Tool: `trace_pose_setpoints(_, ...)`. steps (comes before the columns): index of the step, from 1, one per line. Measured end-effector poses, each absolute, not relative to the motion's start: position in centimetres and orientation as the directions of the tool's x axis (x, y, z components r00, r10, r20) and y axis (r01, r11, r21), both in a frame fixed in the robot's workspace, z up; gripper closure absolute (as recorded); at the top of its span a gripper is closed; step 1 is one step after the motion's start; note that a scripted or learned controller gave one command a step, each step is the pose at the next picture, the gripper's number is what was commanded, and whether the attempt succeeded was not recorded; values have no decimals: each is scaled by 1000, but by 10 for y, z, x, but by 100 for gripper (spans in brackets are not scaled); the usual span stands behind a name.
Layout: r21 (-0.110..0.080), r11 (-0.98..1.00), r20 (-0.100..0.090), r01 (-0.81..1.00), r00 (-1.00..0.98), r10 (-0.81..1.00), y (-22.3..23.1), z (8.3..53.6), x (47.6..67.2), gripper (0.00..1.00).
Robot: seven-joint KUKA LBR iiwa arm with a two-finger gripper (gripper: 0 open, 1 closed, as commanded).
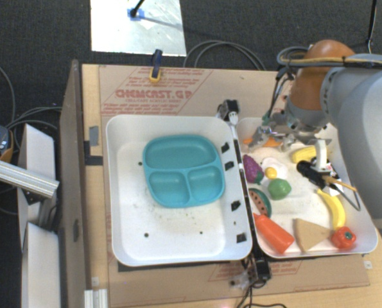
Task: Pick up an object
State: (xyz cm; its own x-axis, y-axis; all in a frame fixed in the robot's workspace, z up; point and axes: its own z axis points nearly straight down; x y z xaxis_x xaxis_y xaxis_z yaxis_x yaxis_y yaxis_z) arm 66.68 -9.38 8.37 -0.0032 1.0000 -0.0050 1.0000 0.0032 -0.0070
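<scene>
The arm [361, 101] comes in from the right side of the frame, its broad grey link filling the upper right and running down along the right edge. Above the wrist sits the orange band [319, 76] (rounded, catching the light on top), high in the upper right. Below it the wrist angles down and toward the left. The tool [287, 135] hangs at the wrist's lower end, right of centre in the upper half of the frame, low over the surface; its metal parts blur together there.
</scene>
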Motion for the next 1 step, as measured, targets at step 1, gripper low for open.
trace_pose_setpoints(1, -7, 1, 1, 1000, -1, 1000, -99, 84, 667, 0)
